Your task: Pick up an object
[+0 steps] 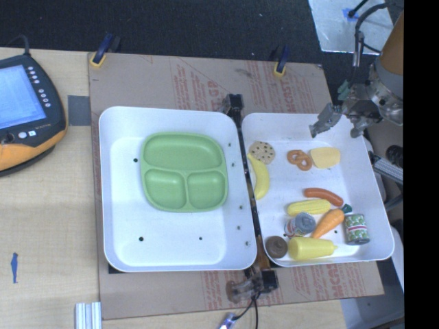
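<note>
Nearest in the right bin [376,184] lie 1 yellow block [312,248] with its long axis left-right, 1 brown disc [276,246], 1 green can [355,228] and 1 carrot [327,223] pointing up-right. Beyond them sit 1 corn cob [308,207], 1 sausage [323,196] and 1 banana [260,177] running near-far. Farther back are 1 cookie [261,152], 1 pretzel [299,159] and 1 yellow chip [325,157]. The gripper [341,121] hovers just beyond that chip, fingers spread, pinching nothing. The left bin [116,184] holds 1 green tray [184,172].

wooden bench [48,211], cardboard sheet [206,81], dark floor [171,12]
</note>
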Available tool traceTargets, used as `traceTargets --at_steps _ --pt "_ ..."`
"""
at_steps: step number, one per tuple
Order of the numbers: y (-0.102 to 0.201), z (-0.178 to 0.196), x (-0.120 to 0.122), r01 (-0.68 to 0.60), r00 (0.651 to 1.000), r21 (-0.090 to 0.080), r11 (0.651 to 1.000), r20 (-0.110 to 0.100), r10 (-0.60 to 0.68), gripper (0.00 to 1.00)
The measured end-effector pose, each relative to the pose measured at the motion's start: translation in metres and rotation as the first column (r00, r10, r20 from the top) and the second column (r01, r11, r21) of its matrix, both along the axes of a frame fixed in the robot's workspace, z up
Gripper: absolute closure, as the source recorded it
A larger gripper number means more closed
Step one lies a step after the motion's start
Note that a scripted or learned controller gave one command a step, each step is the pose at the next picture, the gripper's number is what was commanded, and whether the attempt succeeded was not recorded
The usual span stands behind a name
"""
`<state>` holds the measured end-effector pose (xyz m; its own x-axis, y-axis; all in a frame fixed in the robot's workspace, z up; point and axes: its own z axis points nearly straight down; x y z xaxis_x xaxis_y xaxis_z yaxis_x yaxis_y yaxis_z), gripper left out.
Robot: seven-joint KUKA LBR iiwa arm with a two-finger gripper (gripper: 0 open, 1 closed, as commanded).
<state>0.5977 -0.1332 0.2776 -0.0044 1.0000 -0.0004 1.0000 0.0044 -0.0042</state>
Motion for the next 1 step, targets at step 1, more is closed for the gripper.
traceTargets --at_steps 1 --pt "-0.0367 -0.1335 0.0146 0.000 1.000 -0.001 1.000 -0.003 0.000 0.00"
